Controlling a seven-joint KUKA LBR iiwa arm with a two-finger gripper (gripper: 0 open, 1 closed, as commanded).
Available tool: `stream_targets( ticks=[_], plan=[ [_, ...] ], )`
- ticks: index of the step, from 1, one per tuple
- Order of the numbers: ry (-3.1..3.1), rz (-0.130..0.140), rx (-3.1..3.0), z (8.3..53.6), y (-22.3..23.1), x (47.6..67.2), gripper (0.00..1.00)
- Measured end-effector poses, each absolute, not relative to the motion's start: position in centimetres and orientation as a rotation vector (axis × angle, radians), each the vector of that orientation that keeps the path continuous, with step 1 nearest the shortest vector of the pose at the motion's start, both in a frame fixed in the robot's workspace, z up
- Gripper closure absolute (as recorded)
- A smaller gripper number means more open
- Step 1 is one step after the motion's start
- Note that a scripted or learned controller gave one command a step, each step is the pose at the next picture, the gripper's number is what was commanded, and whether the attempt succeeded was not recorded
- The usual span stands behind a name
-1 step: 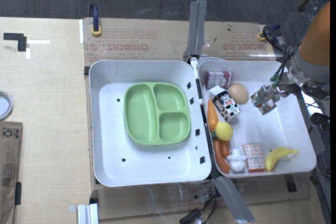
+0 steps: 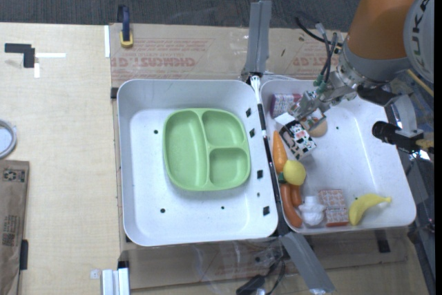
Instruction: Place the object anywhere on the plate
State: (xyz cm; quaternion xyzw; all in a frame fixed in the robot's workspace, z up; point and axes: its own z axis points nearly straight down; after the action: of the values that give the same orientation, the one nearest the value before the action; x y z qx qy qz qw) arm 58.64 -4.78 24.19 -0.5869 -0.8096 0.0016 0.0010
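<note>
Green plate (image 2: 206,148) waiting in the left bin (image 2: 138,169), gripper (image 2: 309,109) low over the clutter in the right bin (image 2: 366,141).
Whether the gripper has closed on anything I cannot tell from here; it sits right at a small black-and-white patterned box (image 2: 298,137), which looks like the likely object, lying near the dividing wall and well apart from the 3-compartment plate. From where I stand the crowding is the worry: a carrot (image 2: 278,150) and a lemon (image 2: 294,173) lie just beside that box, so a closing grip could catch on a neighbour or nudge the box against the wall and slip off it. A weak pinch might also drop it while crossing the rims between the 2 bins. The banana (image 2: 369,207) sits well clear.
</note>
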Motion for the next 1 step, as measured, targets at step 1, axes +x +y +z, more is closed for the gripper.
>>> stream_targets(
  ticks=[1],
  plan=[
    [-2.627,0.007,-1.717,19.07,2.06,57.08,1.0]
  ],
)
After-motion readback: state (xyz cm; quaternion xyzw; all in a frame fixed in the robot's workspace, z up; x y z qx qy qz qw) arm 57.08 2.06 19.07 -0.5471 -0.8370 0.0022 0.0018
